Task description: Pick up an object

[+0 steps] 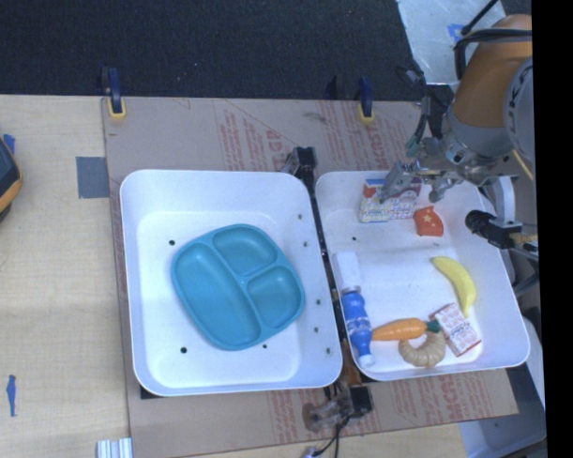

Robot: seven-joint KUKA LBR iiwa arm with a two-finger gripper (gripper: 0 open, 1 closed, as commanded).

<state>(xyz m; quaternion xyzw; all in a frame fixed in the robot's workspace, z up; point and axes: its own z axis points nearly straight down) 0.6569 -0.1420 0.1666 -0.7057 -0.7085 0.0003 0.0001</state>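
Taking the right-hand shallow white bin (493, 352) as the landmark: along its near edge lie a knobbly tan ginger-like piece (422, 351), touching a small red-and-white carton (456, 328) at the near right corner, with an orange plastic carrot (400, 330) just beyond the tan piece. Against the bin's left wall a white tube with a blue label (353, 310) lies lengthwise, its cap end toward the near rim. A yellow plastic banana (457, 281) rests close to the right wall, slanted. The middle of the bin floor between tube and banana is bare, giving open room there.

Farther back, a small red plastic fruit-like piece (429, 222) sits near the far right part, and a flat white packet with red and blue print (387, 205) lies by the far rim. The grey arm's jaws (409, 180) hang directly over that packet, at its far right corner; whether they are spread or closed, or touching the packet, cannot be told.

Left of the landmark, the second white bin (147, 266) holds a blue three-part plastic plate (237, 286), with bare margin on all sides. Both bins rest on a brown cardboard sheet (217, 132) on the wooden surface (45, 297).
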